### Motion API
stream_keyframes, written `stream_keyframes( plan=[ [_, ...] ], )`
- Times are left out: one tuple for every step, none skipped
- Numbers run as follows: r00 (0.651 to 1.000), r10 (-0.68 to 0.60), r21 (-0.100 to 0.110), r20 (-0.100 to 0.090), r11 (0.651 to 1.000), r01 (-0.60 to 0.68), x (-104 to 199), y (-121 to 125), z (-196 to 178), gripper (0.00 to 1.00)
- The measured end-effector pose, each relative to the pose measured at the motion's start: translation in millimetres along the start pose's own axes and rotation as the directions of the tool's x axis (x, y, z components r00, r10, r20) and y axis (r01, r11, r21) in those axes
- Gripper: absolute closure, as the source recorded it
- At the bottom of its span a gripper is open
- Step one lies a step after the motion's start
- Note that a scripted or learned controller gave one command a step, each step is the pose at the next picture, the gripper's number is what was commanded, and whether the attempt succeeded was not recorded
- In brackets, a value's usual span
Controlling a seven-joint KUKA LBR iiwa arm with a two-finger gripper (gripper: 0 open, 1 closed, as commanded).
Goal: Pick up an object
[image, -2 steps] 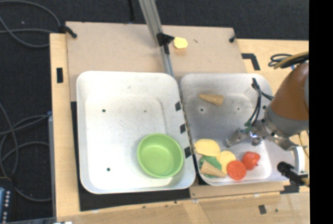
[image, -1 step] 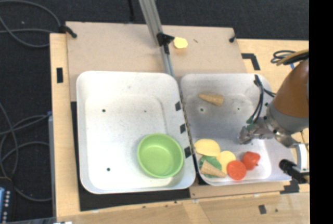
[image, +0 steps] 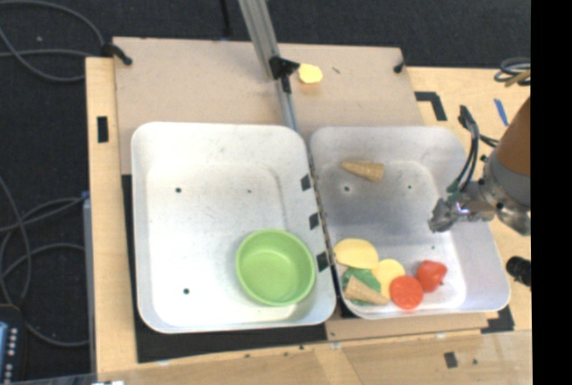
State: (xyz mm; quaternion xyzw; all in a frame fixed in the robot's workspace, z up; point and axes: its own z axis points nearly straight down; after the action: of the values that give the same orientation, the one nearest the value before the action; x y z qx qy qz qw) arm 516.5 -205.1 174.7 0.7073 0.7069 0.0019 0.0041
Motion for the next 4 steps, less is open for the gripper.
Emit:
stream_keyframes(
  plan=[
    [1.0,-0.005,-0.001,0.0,1.0,0.005,-2,1,-65,1.0],
    [1.0,-0.006,0.003,-0.002,1.0,0.006,-3,3,-90,1.0],
    [1.0,-0.01,0.004,-0.003,1.0,0.01,52,18,-93,1.0],
    [1.0,-0.006,0.009,-0.002,1.0,0.006,95,34,-82,1.0]
  ],
)
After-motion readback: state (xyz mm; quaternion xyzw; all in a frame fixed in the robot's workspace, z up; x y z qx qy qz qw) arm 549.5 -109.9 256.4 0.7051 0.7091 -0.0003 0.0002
